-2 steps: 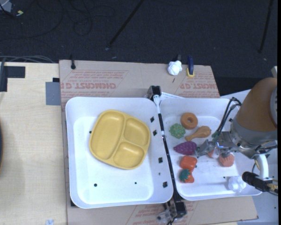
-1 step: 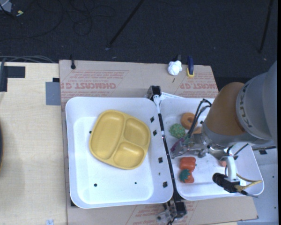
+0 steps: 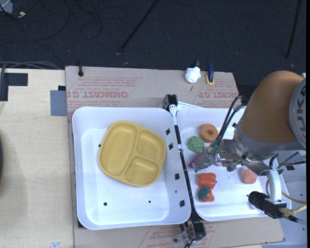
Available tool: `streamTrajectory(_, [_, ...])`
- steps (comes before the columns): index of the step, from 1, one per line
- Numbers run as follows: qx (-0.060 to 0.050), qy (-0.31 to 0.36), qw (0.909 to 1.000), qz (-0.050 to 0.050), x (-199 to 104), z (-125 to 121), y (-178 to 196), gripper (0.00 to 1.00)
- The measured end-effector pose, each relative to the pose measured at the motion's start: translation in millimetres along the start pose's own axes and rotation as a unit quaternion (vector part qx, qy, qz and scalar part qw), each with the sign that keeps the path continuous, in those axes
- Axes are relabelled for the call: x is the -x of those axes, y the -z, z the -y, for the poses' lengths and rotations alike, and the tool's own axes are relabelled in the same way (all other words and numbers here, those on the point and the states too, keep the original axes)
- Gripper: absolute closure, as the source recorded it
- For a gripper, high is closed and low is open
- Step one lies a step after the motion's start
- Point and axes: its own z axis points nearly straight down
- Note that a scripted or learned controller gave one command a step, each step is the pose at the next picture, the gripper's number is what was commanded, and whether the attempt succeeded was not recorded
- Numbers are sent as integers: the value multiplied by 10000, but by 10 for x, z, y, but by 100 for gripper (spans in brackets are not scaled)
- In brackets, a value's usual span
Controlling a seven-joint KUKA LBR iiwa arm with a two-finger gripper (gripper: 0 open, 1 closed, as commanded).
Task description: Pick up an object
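Gripper [image 3: 206, 159] down in right bin [image 3: 232, 211], fingers around purple toy [image 3: 197, 163], looks pinched on it. Broccoli [image 3: 195, 144] just above, donut [image 3: 209, 133] beyond, red pepper [image 3: 206, 180] just below. Yellow divided plate [image 3: 133, 153] in left bin [image 3: 88, 190].

The right bin [image 3: 232, 217] is crowded by a donut [image 3: 209, 133], broccoli [image 3: 195, 144], pepper [image 3: 206, 179] and pink piece [image 3: 248, 176] near the arm [image 3: 271, 118], while bare floor is left around the left bin's [image 3: 82, 138] tray [image 3: 133, 153].
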Motion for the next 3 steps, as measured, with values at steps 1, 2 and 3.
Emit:
streamTrajectory(1, [56, -8, 10000, 3, -570, 3, 2271, 0])
streamTrajectory(2, [-48, 10, 10000, 25, -580, 10, 2278, 100])
streamTrajectory(3, [-20, -8, 10000, 12, -1010, 8, 2670, 100])
